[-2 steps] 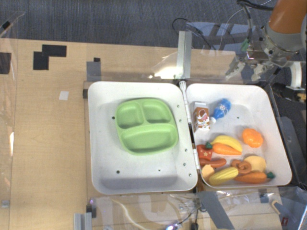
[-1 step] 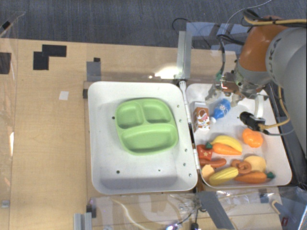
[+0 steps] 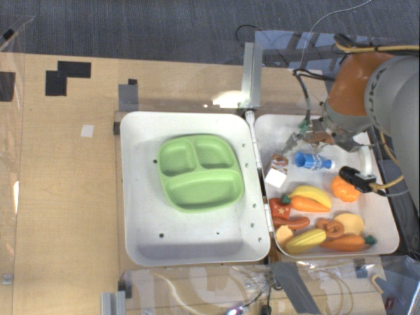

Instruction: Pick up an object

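My gripper point(image 3: 314, 143) hangs over the far part of the right bin point(image 3: 388, 223), just above a small blue bottle point(image 3: 313, 161) that lies on its side. The fingers look spread, open, with nothing between them. Toy foods lie closer to the front: an orange pepper point(image 3: 344, 189), a yellow banana point(image 3: 310, 193) on a carrot point(image 3: 311, 205), a red strawberry point(image 3: 279, 209), a sausage point(image 3: 296, 223), a yellow corn cob point(image 3: 305, 241), a pale onion point(image 3: 352, 223) and a second carrot point(image 3: 344, 243). The grey arm with its orange band point(image 3: 351, 84) comes in from the upper right.
The left bin point(image 3: 138, 195) holds a green divided plate point(image 3: 200, 172). A metal divider point(image 3: 257, 169) separates the bins. A small brown can point(image 3: 280, 163) and a white tag point(image 3: 276, 178) lie by the right bin's left wall. Black cables run beside the arm at the right.
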